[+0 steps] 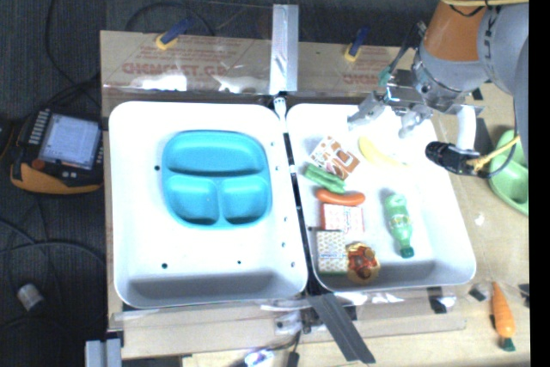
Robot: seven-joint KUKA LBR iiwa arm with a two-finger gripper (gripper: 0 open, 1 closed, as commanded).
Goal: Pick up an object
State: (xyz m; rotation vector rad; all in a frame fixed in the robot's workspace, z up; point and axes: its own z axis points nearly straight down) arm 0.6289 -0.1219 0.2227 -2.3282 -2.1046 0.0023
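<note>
we see the end effector (386, 113) spread wide, nothing between its fingers, hanging over the right bin (447, 211) just above the yellow banana (379, 152).

The grey arm reached in from the right, its orange band high at the upper right. The pincer (386, 114) hung with its two fingers spread apart, nothing between them.

glossy white plastic bins (129, 211), matt blue tray (215, 176)
</note>
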